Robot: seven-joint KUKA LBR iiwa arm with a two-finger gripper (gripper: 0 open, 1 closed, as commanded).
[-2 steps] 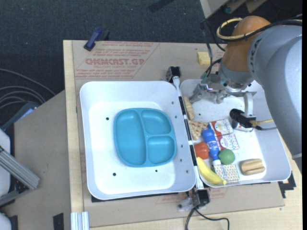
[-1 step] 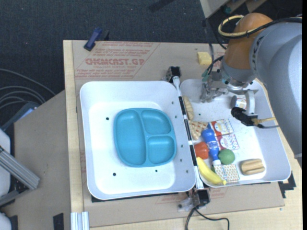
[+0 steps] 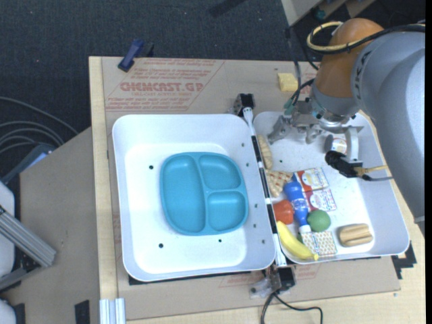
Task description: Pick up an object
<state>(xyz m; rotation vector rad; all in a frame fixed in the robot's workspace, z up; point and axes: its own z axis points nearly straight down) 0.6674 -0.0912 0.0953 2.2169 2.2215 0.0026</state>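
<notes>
You are looking down on the arm [image 3: 395,93] reaching in from the right, with its wrist hanging over the far end of the right bin [image 3: 388,229], close to that bin's far rim. The jaws are pointing down toward the bare white floor there. You cannot tell whether they are apart or together, and nothing is showing between them.

The things to pick are crowding the near half of that bin, mostly against the wall it shares with the left bin [image 3: 135,140]. A banana [image 3: 291,243] is lying along that wall at the near corner. A blue bottle [image 3: 295,196] is sitting just beyond it, touching a red thing [image 3: 284,211]. A green ball [image 3: 319,220] is resting just right of the bottle, and a brown roll [image 3: 355,234] is lying apart from the others, near the right rim. A red-and-white packet [image 3: 317,186] is lying flat beyond the ball.

Open floor is showing between the packet and the jaws, and along the right side of the bin.

In the left bin a blue divided plate [image 3: 202,193] is sitting in the middle, with white margin showing all around it.

On the bench [image 3: 169,86] a yellow block [image 3: 287,82] is lying beyond the right bin.
</notes>
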